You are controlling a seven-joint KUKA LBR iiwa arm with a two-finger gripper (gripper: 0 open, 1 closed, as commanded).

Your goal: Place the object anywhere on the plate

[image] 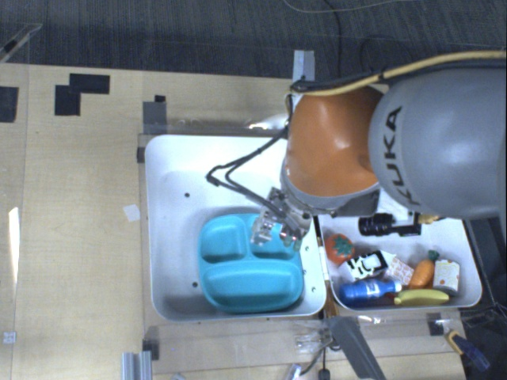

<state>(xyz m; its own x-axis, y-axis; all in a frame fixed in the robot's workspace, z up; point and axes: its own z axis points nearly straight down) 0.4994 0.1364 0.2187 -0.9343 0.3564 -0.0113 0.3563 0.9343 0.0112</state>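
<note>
Single overhead slanted view. The grey arm (444,133) enters from the right, its orange band (329,145) sitting over the divide between the two white bins. The gripper (273,229) hangs low in the left bin (170,236), directly over the upper right compartment of the blue plate (249,279). The gripper's metal parts are small and glinting against the blue; whether it is parted or closed cannot be told, and no item can be made out between its tips. The plate is a sectioned tray with two small compartments at the far side and one large compartment at the near side; it lies in the near right part of the left bin, close to the bin's right wall. A black cable (238,172) loops from the wrist out over the left bin's floor. The candidate objects sit in the right bin (471,291): a red round item with a green patch (341,248) near the bin's left wall, a black-and-white item (366,265) beside it, a blue bottle (368,292) lying on its side along the near wall, a yellow banana (421,297) to the right of the bottle, an orange carrot-like item (423,272) and a small white carton (447,275) at the right end. Which of these is the task's object cannot be told.
</note>
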